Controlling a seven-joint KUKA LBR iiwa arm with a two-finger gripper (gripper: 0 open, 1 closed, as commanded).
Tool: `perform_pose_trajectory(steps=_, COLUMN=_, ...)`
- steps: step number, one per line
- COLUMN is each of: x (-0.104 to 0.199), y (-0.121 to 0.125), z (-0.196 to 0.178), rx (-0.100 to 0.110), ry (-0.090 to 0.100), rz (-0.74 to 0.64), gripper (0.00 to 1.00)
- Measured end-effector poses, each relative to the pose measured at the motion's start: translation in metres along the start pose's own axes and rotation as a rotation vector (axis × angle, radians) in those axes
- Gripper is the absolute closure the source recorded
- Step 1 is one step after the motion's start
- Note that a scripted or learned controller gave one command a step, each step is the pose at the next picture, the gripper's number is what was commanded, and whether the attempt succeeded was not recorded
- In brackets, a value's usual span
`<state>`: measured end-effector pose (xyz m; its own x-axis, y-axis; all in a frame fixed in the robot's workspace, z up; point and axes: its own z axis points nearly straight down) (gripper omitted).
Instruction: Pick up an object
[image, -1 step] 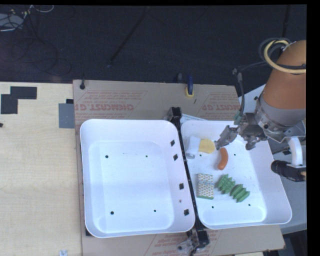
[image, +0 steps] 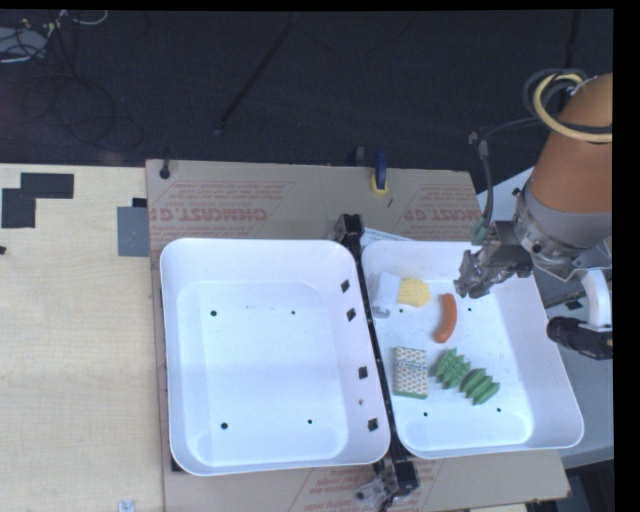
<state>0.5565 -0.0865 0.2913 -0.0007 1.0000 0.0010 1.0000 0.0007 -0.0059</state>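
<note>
The right bin (image: 545, 420) holds a few small objects: a white cylinder (image: 386, 291) and a yellow piece (image: 414, 293) near its far left corner, an orange sausage-shaped piece (image: 445, 318) in the middle, a speckled beige block (image: 410, 372) and a green ridged piece (image: 464, 377) toward the front. My gripper (image: 474, 281) hangs over the bin's far right part, just right of and above the orange piece, touching none of the objects. Nothing shows between its dark fingers.
The left bin (image: 190, 290) sits beside the right one, joined by a black clamp strip (image: 362, 330). Both rest on a cardboard sheet (image: 250, 200) over the wooden bench. The arm's orange band (image: 585, 105) and grey wrist stand at the right edge.
</note>
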Motion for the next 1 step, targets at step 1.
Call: perform_pose_trajectory(steps=1, x=-0.0465, y=-0.0290, z=0.0757, rx=0.006, ry=0.000, rz=0.005, gripper=1.00)
